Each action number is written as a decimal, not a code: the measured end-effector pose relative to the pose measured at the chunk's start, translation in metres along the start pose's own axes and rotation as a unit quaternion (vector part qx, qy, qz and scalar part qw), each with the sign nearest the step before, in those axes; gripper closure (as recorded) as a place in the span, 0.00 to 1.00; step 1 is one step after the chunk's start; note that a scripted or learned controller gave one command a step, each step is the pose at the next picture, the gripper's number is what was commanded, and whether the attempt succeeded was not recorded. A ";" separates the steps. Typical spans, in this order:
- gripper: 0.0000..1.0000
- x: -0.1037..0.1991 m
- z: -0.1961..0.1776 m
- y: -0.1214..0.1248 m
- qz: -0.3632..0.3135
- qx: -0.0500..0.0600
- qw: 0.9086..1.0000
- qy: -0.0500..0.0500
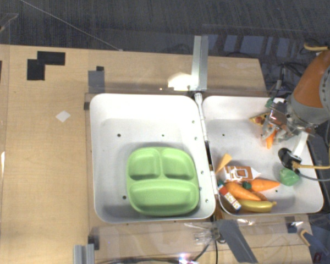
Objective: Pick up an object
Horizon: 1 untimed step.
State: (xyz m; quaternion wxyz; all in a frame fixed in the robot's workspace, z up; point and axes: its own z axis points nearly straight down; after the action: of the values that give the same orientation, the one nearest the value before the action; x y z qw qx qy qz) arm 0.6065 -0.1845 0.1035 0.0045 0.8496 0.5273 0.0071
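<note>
Clutter sits at the near edge of the right bin [236, 120]: banana [257, 205], carrot [264, 185], small carton [237, 173], green piece [289, 176] off to the right. Left bin [107, 120] holds a green divided tray [162, 180]. Farther back, gripper [270, 130] is over the right bin's far right part with something orange at its tip. Can't tell if that's gripped or just under it, nor whether the fingers are open. Pick not confirmed. Arm [313, 87] enters from the right, wrist angled down.
</note>
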 end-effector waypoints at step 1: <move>1.00 0.063 -0.115 -0.035 0.006 0.005 1.000 -0.003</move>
State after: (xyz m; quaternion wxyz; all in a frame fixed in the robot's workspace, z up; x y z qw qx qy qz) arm 0.6015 -0.1122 0.2181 0.0012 0.8530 0.5219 0.0020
